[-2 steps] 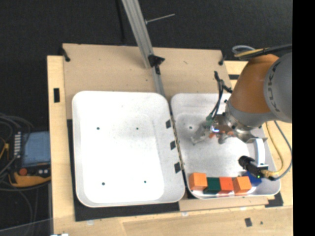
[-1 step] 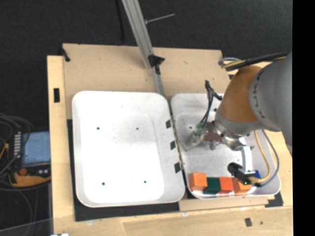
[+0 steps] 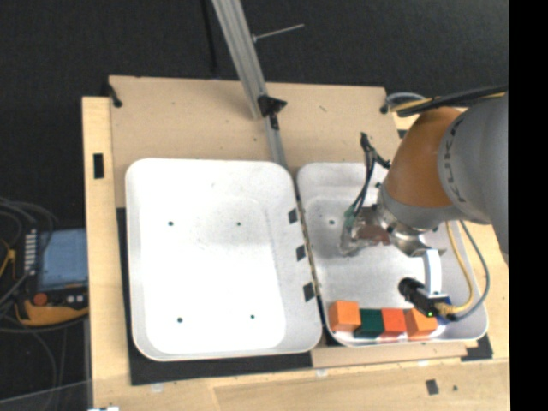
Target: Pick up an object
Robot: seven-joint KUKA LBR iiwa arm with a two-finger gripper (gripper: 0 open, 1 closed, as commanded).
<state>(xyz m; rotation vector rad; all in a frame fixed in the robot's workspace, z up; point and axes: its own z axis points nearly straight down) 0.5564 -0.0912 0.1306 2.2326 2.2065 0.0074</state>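
My gripper [image 3: 353, 236] hangs low over the middle of the right bin [image 3: 330, 187], under the grey arm with its orange band. Whether anything sits between its fingers cannot be made out. Along the front wall of that bin lie several blocks in a row: an orange block [image 3: 346, 314], a dark green block [image 3: 372, 322], another orange block [image 3: 394, 320] and an orange block with a green patch [image 3: 422, 324]. The gripper is well behind these blocks and apart from them.
The left bin [image 3: 210, 255] lies beside the right one, with black clips on the shared wall. A slanted metal rail [image 3: 244, 50] runs from the top to the bins' back edge. Cables and a blue box [image 3: 64, 258] sit off the bench at left.
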